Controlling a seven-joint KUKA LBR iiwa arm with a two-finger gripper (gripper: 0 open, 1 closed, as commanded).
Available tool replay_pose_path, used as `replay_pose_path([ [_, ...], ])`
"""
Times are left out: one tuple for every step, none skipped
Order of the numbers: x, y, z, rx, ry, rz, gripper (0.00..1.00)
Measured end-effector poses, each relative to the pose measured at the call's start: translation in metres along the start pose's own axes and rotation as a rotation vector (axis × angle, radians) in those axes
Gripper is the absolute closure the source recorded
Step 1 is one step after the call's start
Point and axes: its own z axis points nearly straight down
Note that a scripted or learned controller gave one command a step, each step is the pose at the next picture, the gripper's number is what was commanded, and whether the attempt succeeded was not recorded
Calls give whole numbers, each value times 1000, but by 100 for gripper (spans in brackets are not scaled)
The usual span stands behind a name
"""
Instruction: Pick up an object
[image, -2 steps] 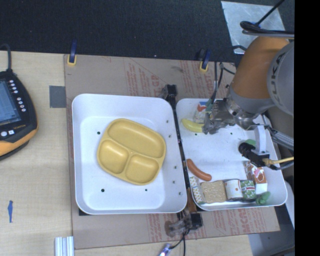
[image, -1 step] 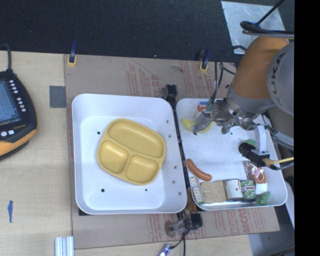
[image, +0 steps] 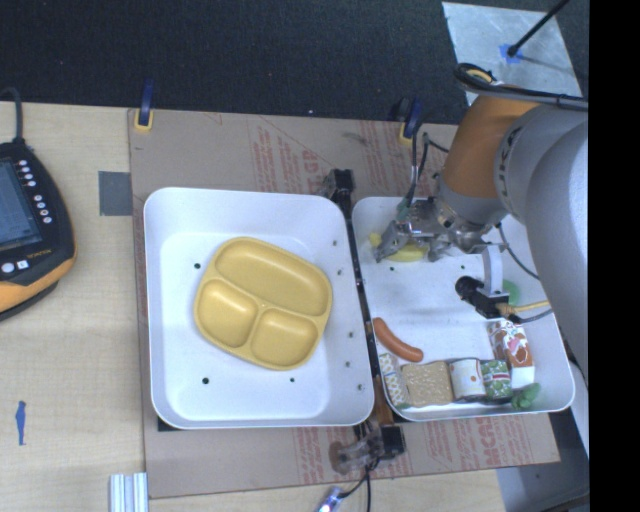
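Hot dog (image: 397, 341) in right bin (image: 440, 295), yellow tray (image: 263, 302) in left bin (image: 180, 300)

The grey arm (image: 545, 180) reaches in from the right, its orange band (image: 480, 150) just above the wrist. The wrist points down and to the left, and the gripper (image: 415, 240) sits low at the end of it. The view does not settle its state.

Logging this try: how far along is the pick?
Done: the gripper is down in the right bin, at its far end, over something yellow. In hand: nothing visibly lifted; whether it grips is unclear. Left: grasp and raise an item. The sausage and the near-edge items lie untouched.
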Motion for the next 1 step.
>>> replay_pose_path([
  [-10,10,-2,0,3,1,0],
])
